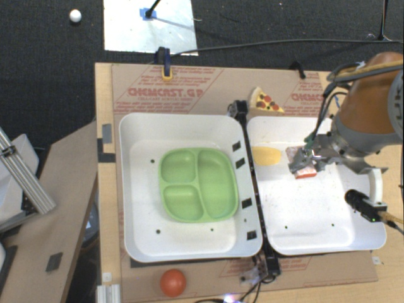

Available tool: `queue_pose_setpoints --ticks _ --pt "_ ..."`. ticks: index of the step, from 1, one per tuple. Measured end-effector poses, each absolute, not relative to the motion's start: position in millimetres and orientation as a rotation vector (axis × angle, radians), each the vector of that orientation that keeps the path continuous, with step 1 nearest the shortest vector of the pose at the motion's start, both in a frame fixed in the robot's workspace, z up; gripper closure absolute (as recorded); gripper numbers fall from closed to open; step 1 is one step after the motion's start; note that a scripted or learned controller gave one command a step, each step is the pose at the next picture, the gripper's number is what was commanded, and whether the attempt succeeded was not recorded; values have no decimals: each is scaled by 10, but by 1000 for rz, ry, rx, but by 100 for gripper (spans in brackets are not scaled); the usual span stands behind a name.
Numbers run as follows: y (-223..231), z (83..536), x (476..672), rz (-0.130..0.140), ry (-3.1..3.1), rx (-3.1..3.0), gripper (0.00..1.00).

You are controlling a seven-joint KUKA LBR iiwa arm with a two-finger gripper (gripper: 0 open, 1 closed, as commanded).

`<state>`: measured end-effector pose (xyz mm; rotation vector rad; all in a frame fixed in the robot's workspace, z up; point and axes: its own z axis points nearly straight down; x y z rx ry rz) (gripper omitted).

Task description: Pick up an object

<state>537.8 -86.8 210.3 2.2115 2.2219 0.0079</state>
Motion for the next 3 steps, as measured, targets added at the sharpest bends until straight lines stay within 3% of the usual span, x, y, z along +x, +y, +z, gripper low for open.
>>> queue_pose_setpoints --ticks 1,3 --pt "-870 2508 5394 6 2223 2213 100" --pt "26 2378 5310 2 2230 2213 100"
